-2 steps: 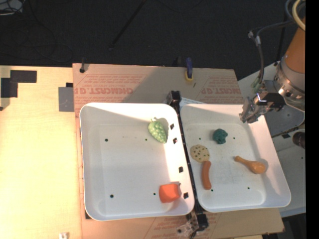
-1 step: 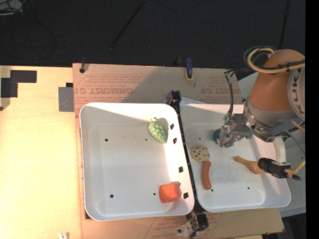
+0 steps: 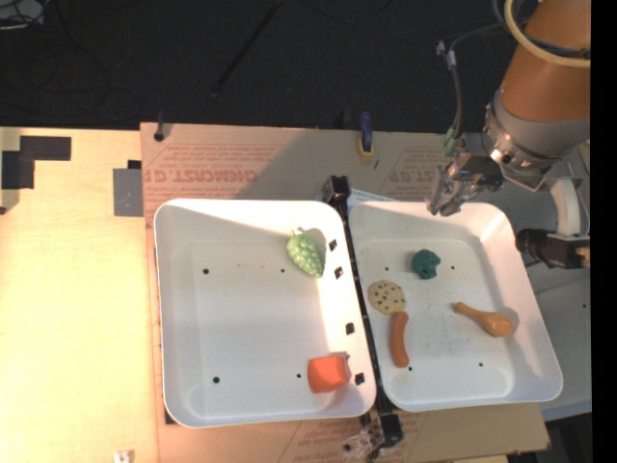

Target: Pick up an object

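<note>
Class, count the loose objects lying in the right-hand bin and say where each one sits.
4. A dark green lump near the middle, a spotted round cookie by the left wall, an orange sausage just below it, and a tan drumstick-like piece toward the right.

The arm (image 3: pixel 545 66) comes in from the upper right corner, its broad orange band filling much of that corner and narrowing down into a grey wrist ring below it. From the ring the wrist tilts down and to the left, ending in the claw (image 3: pixel 446 204), which hangs low with its tip pointing down-left. A thin cable loops off the wrist and rises above it on the left. The claw itself is a small, dark, cluttered shape of metal parts, and its two fingers appear close together, though the view is too coarse to settle that. Nothing can be made out between them
</note>
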You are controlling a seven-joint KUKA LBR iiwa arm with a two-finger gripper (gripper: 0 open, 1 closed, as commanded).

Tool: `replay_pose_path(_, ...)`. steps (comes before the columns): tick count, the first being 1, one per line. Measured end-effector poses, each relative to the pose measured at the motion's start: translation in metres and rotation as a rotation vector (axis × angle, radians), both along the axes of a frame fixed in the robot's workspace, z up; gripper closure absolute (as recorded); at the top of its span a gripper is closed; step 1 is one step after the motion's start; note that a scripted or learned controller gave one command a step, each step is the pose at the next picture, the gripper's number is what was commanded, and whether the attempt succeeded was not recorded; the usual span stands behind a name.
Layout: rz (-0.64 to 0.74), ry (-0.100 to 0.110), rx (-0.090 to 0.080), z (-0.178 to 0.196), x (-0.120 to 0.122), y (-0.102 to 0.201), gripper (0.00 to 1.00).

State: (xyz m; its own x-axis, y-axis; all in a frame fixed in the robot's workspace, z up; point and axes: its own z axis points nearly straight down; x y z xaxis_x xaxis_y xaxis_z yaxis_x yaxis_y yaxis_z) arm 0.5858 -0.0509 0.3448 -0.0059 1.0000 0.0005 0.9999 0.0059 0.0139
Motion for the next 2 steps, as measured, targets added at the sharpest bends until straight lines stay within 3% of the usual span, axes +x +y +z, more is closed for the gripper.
replay_pose_path(1, -0.007, 0.024, 0.0, -0.07, -0.018, -0.007, 1.0)
replay_pose_path(2, -0.003, 0.002, -0.001, 0.061, -0.017, 0.013, 1.0)
